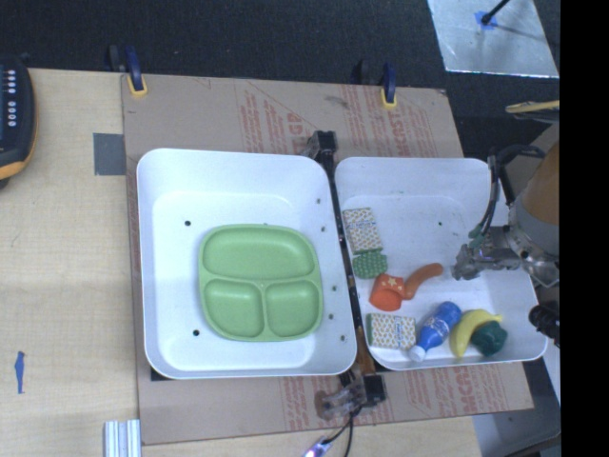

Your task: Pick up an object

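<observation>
We see 2 shallow white bins side by side on a cardboard-covered bench. The left bin (pixel 162 255) carries a pale green divided plate (pixel 260 281) with 3 compartments, lying flat near the bin's middle.

The right bin (pixel 419 174) has all the small objects. Along its left wall sit a patterned square packet (pixel 361 228) and, just below it, a green scrubby pad (pixel 369 264). Next comes an orange ladle-like toy (pixel 400 288), its round cup toward the bin's left and its handle slanting up to the right. Near the front edge lies a second patterned packet (pixel 392 330). Beside it, a small blue bottle (pixel 436 330) lies tilted with its white cap pointing at that packet. To its right a yellow banana (pixel 470 328) curves against a dark green round piece (pixel 491 339); the 2 touch.

The gripper (pixel 473 260) reaches in from the right side, hanging over the right half of the right bin, just beside the tip of the orange handle and above the banana. Nothing shows between its fingers. We cannot tell from this angle whether the jaws stand apart or together, since the metal parts blur together.

A dark cable (pixel 492 198) loops above the wrist. Blue clamps (pixel 137 74) grip the cardboard at the far edge.
</observation>
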`<action>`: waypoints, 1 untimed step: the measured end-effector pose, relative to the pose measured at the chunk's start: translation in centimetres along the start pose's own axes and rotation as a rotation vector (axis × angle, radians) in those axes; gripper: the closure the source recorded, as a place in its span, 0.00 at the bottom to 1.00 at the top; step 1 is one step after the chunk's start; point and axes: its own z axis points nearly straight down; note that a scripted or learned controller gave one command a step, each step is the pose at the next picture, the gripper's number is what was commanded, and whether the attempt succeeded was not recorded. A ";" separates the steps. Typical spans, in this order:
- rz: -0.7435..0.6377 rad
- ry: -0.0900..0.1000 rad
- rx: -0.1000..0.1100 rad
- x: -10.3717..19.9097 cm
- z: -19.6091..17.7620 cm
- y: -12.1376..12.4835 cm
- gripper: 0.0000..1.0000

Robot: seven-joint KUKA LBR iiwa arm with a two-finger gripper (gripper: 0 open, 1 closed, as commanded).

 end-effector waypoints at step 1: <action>-0.001 0.000 -0.001 0.1 0.0 0.0 0.00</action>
